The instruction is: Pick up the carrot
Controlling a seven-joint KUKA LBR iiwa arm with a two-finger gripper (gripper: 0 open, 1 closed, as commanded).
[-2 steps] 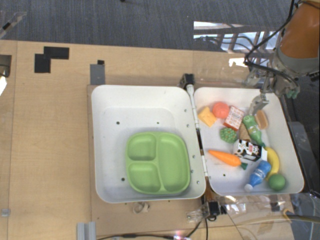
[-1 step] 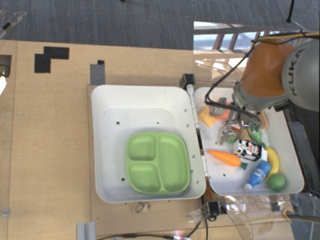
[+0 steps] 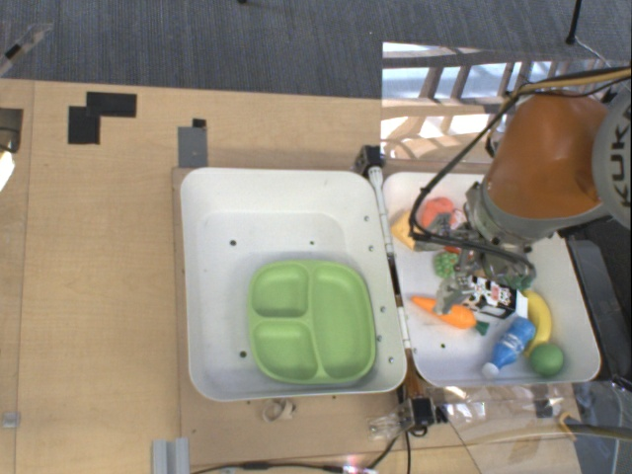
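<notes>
The orange carrot (image 3: 440, 311) lies on the floor of the right bin (image 3: 434, 363), near that bin's left wall, its thin tip pointing left. My gripper (image 3: 456, 290) hangs from the orange-banded wrist (image 3: 538, 161) straight over the carrot's thicker right end, very close to it or touching it. The gripper's body hides part of the carrot.
Packed around the carrot in the right bin are a black-and-white packet (image 3: 495, 298), a banana (image 3: 539, 315), a blue bottle (image 3: 510, 346), a green ball (image 3: 546, 359), a red item (image 3: 437, 210) and a yellow item (image 3: 403, 230). The left bin (image 3: 207, 265) holds a green divided plate (image 3: 311, 321).
</notes>
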